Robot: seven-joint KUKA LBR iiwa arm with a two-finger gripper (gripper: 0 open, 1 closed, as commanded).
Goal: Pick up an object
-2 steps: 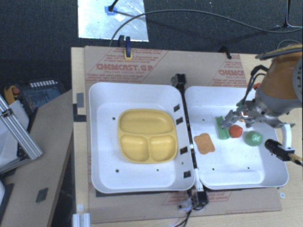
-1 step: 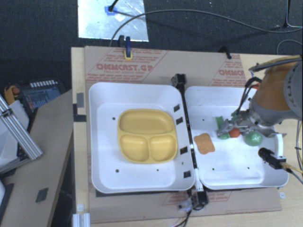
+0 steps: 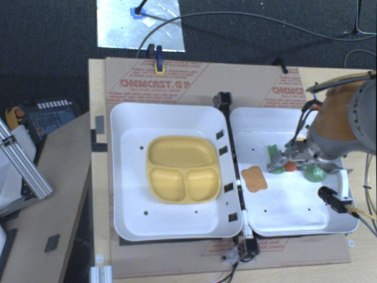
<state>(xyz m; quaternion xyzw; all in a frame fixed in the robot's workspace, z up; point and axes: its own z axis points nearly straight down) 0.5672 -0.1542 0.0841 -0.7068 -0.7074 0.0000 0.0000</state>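
We judge the reach step underway: the gripper (image 3: 278, 166) sits low at right centre, grip state unreadable, amid 3 small objects, needing a confirmed grasp before lifting.

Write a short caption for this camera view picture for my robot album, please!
Robot gripper reaching into the right bin among small toy foods, beside a yellow tray in the left bin.

The arm (image 3: 353, 122) is a thick grey cylinder with a broad orange band, thin black cables running down to a small metallic grey tool (image 3: 281, 163).
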